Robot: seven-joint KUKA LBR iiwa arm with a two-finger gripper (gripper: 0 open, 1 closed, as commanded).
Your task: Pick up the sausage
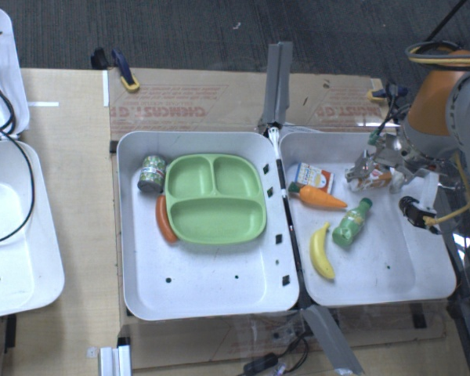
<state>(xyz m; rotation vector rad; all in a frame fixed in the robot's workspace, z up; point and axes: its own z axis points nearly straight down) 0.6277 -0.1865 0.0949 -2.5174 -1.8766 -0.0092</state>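
Sausage (165,218) lies in the left bin (204,296), just beside the left edge of the green divided plate (215,197) and just near of the small can (151,173). The tool (374,171) sits over the far part of the right bin (392,276), well apart from the target, near the carton (312,178), carrot (321,197), green bottle (351,224) and banana (322,251); whether it is spread or pressed together I cannot tell. Judged step: approach not yet begun; next move calls for crossing left over the divider, then descending astride the sausage without catching the plate rim.

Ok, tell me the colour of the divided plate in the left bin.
Light green, seen clearly in the camera view: the divided plate.
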